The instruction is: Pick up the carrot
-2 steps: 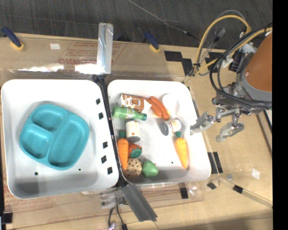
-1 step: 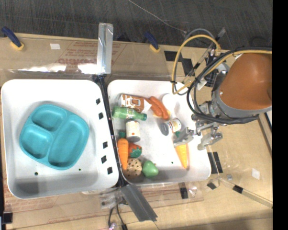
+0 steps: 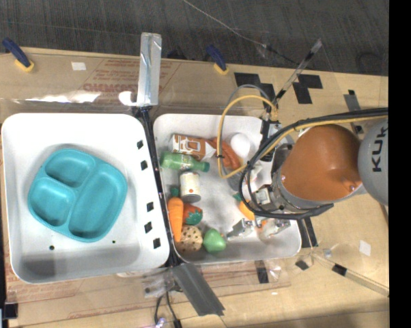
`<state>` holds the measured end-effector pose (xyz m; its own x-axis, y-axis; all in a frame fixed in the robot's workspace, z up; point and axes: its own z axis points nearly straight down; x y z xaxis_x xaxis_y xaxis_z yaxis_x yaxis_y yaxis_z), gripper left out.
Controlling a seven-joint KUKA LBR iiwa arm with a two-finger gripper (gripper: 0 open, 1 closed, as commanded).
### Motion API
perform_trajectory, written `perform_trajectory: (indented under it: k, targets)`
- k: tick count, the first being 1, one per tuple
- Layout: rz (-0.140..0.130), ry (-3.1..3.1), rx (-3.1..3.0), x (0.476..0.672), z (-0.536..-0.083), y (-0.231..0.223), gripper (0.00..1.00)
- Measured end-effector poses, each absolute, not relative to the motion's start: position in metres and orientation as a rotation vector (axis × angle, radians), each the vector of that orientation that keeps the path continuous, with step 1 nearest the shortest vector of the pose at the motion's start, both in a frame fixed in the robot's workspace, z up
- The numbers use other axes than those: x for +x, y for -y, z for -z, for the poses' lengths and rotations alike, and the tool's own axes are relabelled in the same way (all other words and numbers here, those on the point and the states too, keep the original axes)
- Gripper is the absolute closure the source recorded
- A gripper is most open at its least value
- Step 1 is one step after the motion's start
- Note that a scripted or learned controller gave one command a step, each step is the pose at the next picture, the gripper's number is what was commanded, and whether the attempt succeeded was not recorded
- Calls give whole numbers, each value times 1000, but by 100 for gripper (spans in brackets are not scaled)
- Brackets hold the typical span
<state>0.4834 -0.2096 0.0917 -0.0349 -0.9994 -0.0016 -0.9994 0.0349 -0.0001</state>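
The carrot (image 3: 175,216) is orange with a green top and lies along the left wall of the right bin (image 3: 207,121), pointing toward the front. It rests free between a small can (image 3: 190,185) and a speckled ball (image 3: 189,236). My gripper (image 3: 254,225) hangs low over the front right part of that bin, well to the right of the carrot and apart from it. The arm's orange band (image 3: 321,164) covers much of the wrist, and a small orange item (image 3: 246,209) lies just beside the gripper.
The right bin also holds a green bottle (image 3: 183,162), a carton (image 3: 189,145), a white egg (image 3: 240,144), a strawberry (image 3: 193,215) and a green fruit (image 3: 215,241). A teal divided plate (image 3: 78,193) sits in the left bin (image 3: 21,132). Cables (image 3: 243,104) loop over the right bin's back.
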Motion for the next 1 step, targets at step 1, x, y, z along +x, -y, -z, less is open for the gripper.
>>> perform_trajectory:
  k: [1]
  targets:
    - [-6,-2283,-2159,478,-91,208,0]
